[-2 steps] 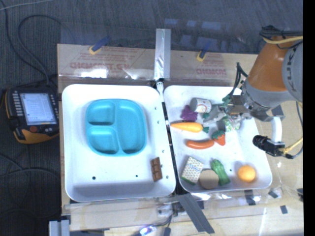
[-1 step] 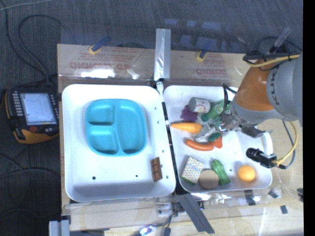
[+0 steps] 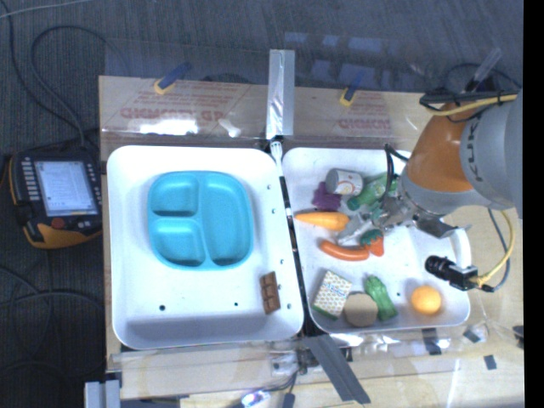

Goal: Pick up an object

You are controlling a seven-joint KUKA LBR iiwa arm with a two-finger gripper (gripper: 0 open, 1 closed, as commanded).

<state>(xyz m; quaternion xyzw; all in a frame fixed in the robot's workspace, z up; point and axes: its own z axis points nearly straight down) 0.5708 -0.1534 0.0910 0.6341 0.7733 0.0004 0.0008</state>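
Observation:
The right bin (image 3: 450, 313) holds several toy foods. A carrot (image 3: 320, 220) lies at its left, a red-orange chili (image 3: 344, 250) below it. A purple piece (image 3: 324, 196) and a grey can (image 3: 344, 180) sit near the top, with a green item (image 3: 371, 190) beside them. At the bottom lie a yellow-checked block (image 3: 331, 293), a brown round piece (image 3: 360, 309), a green vegetable (image 3: 379, 297) and an orange fruit (image 3: 426, 300). My gripper (image 3: 367, 224) reaches in from the right, low over the middle of the bin, just above the chili and right of the carrot.
The left bin (image 3: 136, 304) holds a blue divided tray (image 3: 201, 219) and a small brown chocolate bar (image 3: 269, 291) at its lower right. The arm's orange band (image 3: 435, 155) hangs over the right bin's upper right. A pendant (image 3: 53, 201) lies left of the bench.

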